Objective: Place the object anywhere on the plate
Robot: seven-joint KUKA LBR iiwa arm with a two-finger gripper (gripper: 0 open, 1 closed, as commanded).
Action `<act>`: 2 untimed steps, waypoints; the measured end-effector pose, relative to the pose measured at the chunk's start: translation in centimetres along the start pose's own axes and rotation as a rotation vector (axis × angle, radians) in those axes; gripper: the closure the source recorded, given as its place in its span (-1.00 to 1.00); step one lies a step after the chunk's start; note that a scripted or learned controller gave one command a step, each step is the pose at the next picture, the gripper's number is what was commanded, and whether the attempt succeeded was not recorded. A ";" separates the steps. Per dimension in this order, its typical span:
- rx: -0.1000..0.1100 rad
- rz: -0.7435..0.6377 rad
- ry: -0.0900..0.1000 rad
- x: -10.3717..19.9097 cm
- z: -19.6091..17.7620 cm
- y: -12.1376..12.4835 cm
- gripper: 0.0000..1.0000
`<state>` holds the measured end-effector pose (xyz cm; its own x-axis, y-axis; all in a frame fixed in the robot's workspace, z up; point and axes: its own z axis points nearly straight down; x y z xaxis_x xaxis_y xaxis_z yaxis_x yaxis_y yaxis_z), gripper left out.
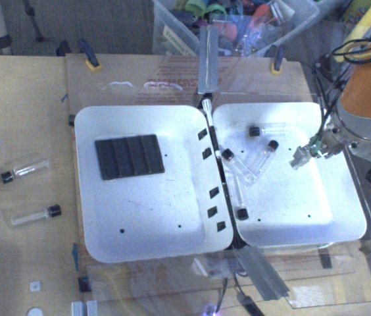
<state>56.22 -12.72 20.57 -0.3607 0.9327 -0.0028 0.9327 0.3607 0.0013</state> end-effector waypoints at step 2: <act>0.005 0.321 0.003 13.1 -3.3 8.0 1.00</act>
<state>58.95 2.44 23.84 -0.0482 0.9988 0.0003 0.9988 0.0482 -0.0029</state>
